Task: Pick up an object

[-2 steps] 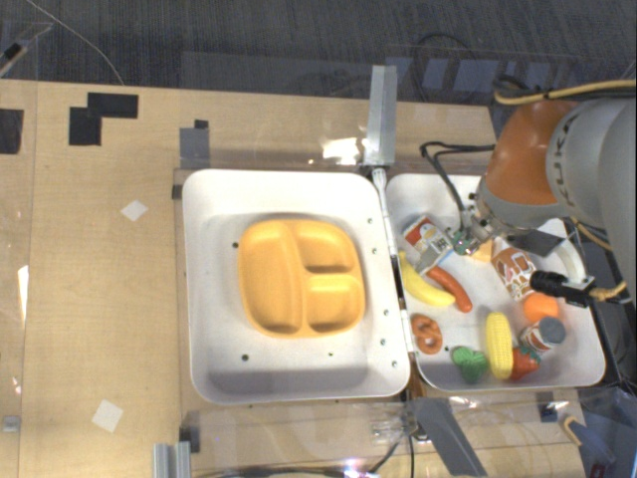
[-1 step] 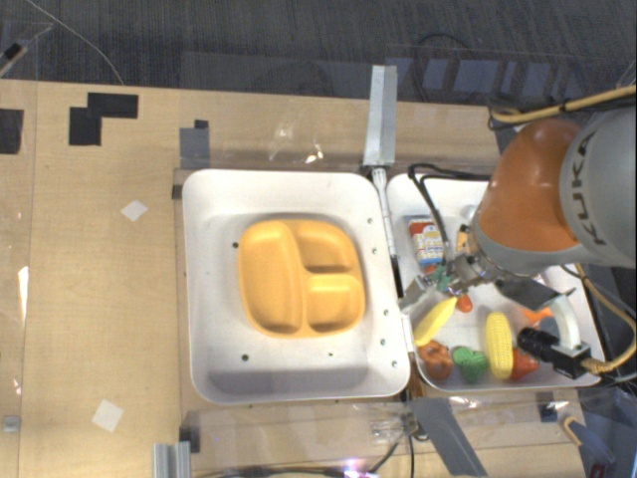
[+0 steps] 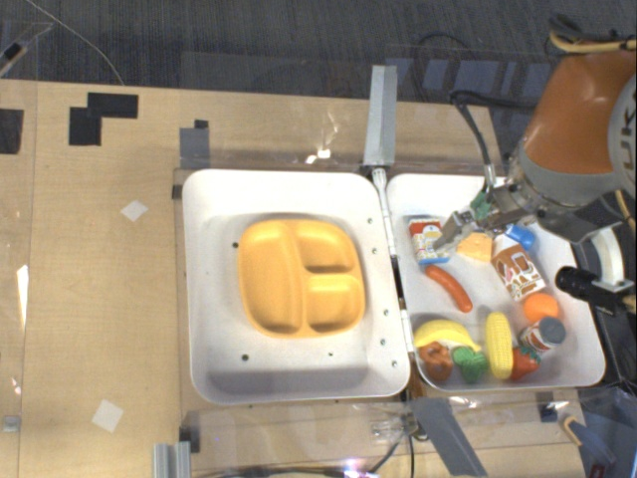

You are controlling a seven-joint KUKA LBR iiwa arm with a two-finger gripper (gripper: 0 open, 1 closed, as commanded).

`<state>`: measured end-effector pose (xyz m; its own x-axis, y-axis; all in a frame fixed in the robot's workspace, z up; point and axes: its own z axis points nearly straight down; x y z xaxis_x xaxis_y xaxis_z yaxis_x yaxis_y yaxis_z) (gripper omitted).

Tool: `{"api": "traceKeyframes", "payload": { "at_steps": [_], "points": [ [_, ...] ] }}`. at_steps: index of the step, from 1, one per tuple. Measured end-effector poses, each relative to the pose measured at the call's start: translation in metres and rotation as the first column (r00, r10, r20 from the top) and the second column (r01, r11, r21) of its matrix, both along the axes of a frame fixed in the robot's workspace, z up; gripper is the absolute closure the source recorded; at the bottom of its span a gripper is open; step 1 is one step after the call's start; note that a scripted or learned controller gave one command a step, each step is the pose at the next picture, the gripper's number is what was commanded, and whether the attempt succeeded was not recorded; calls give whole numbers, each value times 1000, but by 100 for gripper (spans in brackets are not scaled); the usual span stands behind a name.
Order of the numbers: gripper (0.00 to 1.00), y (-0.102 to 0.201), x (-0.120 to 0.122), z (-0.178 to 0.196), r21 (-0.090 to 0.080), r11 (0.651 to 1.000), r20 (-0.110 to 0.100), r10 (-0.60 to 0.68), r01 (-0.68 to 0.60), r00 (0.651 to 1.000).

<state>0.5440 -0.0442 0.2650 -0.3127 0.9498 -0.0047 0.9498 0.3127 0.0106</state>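
Wooden bench, two white bins, gripper over toy food

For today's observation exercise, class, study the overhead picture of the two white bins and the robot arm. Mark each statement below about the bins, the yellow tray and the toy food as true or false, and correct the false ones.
1. The yellow divided tray lies in the left bin. True.
2. The corn cob lies in the left bin. False: it lies in the right bin, near that bin's front edge.
3. The gripper is over the right bin. True.
4. The sausage rests on the yellow divided tray. False: it lies on the right bin's floor, beside the bottle.
5. The banana lies next to the corn cob. True.
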Motion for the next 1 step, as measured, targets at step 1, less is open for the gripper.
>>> {"api": "traceKeyframes", "payload": {
  "at_steps": [1],
  "points": [
    [0,-27,-9,48,-1,1000,-1,25,-25,1000]
  ]
}}
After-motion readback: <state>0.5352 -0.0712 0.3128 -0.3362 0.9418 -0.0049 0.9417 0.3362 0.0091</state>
